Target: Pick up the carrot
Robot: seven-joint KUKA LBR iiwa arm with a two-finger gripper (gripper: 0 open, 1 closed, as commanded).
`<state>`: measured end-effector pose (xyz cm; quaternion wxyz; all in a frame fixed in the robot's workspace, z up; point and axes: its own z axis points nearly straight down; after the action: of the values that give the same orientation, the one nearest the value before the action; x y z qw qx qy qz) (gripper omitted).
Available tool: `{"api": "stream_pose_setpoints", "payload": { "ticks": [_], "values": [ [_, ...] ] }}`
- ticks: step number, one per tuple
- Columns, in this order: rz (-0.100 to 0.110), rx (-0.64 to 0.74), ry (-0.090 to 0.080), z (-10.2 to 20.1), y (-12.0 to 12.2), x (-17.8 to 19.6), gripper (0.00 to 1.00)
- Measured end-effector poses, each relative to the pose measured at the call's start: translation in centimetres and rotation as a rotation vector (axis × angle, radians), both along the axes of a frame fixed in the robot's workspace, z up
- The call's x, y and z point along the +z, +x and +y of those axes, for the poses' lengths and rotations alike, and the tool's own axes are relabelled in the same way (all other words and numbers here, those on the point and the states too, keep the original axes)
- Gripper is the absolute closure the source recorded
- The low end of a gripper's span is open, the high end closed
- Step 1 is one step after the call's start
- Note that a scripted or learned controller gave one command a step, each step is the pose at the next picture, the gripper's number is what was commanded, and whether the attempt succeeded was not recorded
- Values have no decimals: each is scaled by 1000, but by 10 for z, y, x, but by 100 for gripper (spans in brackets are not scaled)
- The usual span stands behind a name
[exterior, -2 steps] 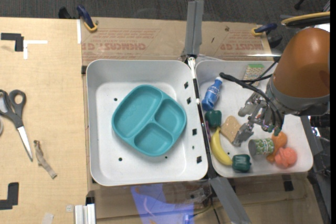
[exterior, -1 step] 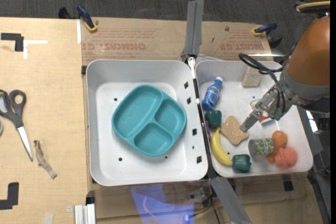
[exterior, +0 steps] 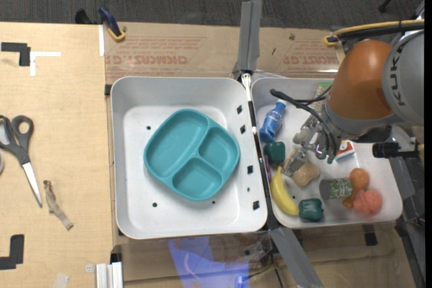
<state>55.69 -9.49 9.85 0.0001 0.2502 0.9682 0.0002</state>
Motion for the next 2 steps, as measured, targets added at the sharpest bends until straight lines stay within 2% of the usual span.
{"api": "stream_pose_setpoints", "payload": {
  "ticks": [1, 2],
  "values": [
    [-4, -256, -1, -78, -20, 16, 0],
    [-19, -657, 0, -58, 35, 3, 0]
  ]
}}
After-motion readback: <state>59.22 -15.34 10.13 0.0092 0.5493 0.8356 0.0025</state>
